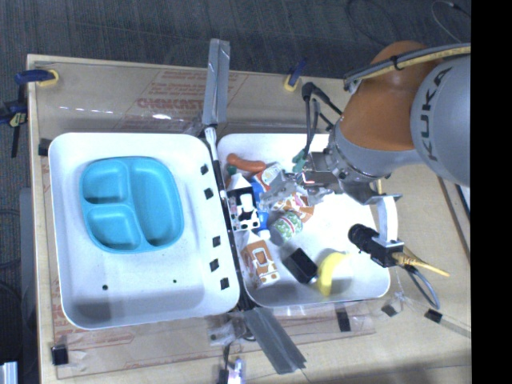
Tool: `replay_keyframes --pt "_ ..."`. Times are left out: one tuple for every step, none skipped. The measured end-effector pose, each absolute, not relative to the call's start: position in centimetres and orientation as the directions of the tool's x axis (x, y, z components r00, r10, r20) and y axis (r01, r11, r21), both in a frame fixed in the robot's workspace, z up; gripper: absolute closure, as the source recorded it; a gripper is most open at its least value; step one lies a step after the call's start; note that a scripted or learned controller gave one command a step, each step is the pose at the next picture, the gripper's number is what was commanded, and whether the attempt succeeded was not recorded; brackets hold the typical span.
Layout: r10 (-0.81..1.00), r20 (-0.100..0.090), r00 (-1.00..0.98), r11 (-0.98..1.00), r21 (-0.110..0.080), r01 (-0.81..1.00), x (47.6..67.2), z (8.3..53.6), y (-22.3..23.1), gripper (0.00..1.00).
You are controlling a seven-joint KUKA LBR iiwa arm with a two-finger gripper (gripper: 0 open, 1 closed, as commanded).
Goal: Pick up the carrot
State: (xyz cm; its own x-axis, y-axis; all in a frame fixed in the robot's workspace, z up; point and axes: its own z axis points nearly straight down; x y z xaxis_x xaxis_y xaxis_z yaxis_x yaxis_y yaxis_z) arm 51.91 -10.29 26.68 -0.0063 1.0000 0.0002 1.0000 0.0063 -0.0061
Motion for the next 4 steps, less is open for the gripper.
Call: replay_keyframes --pt "0.986 0.0 -0.168 0.168 -0.003 0.986 49.1 25.4 -18.8 0.0" --pt "0.986 0.0 -0.168 0.168 -0.003 0.986 49.1 25.4 -18.7 0.0" --pt "0.804 -0.001 -0.594 0.594 -0.001 0.804 51.3 26.3 -14.7 0.0" --pt "0.652 -0.006 -0.758 0.758 -0.005 0.652 47.7 10.3 -12.4 0.0"
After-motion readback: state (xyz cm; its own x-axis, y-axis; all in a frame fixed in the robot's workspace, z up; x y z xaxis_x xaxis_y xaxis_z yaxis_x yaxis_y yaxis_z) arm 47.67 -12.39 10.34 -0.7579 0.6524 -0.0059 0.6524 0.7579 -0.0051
